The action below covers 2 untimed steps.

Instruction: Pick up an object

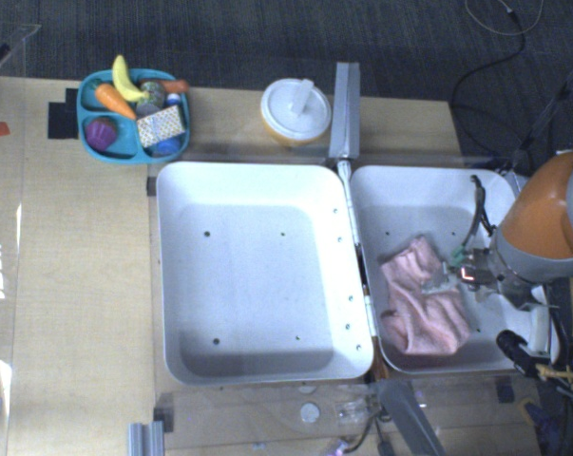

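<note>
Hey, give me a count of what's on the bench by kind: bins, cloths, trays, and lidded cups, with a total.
White bins: 2, the left bin and the right bin
Pink cloths: 1, the pink cloth, lying in the right bin
Blue trays of toy food: 1, the blue tray
Lidded cups: 1, the lidded cup
Total: 5

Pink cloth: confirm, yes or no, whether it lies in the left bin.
No, the pink cloth lies crumpled in the right bin, beside the hand.
</note>
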{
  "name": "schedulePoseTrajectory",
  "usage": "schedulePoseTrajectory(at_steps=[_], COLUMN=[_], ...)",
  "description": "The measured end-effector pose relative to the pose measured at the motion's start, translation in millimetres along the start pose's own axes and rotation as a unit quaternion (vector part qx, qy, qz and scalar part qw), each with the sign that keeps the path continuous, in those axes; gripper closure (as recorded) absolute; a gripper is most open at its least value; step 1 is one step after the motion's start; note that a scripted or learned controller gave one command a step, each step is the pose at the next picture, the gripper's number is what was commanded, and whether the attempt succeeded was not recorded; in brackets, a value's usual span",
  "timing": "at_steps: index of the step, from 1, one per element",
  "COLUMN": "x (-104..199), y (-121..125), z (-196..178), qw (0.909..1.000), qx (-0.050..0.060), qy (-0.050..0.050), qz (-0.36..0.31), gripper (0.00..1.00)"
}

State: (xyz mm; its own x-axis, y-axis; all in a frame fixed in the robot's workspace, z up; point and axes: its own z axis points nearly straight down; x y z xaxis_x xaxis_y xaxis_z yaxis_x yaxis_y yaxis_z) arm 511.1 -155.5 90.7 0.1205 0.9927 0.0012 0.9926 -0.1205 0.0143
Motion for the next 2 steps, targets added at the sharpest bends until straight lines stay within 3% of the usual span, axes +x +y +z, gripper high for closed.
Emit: schedulePoseTrajectory(at_steps=[1,2], x=[0.1,-14.5], y=[51.5,24.6], z=[0.7,-0.1], qw=[0.9950,0.9895], qx=[-0.001,-0.001], qy=[-0.001,-0.001], qz=[-0.100,-0.145], gripper=[0.00,0.00])
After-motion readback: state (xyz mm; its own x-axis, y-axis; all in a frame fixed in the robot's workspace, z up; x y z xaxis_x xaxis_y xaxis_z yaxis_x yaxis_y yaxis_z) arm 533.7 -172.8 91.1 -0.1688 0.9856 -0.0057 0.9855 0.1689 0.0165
